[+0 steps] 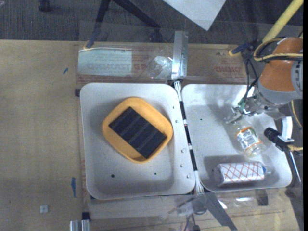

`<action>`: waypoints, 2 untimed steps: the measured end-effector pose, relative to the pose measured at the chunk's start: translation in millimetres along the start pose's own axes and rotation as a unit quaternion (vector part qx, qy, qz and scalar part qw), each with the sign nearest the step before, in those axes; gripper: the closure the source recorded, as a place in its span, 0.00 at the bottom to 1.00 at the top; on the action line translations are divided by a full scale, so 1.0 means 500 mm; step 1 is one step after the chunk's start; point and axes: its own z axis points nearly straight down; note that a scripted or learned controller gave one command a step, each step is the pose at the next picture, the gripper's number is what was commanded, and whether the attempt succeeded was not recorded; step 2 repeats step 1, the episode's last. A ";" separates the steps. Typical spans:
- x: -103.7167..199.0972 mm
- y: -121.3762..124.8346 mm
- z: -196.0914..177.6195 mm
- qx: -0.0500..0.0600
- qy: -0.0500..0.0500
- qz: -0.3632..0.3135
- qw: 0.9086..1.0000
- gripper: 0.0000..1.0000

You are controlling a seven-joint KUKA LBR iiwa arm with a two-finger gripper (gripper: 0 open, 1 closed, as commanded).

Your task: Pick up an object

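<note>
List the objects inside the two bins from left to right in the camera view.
Orange tray with dark ribbed top → white tube with red crosshatch → small clear bottle with orange label.

Dish [137,136] in left bin [96,177], bottle [249,140] behind tube [239,172] in right bin [207,105]

Two white bins [91,129], office chair base [110,1] behind, white sheet [192,1]
</note>
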 end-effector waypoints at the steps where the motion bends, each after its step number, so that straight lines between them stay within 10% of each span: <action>1: 0.020 0.076 -0.150 0.004 0.001 -0.010 1.000 1.00; 2: 0.020 0.076 -0.150 0.004 0.001 -0.010 1.000 1.00</action>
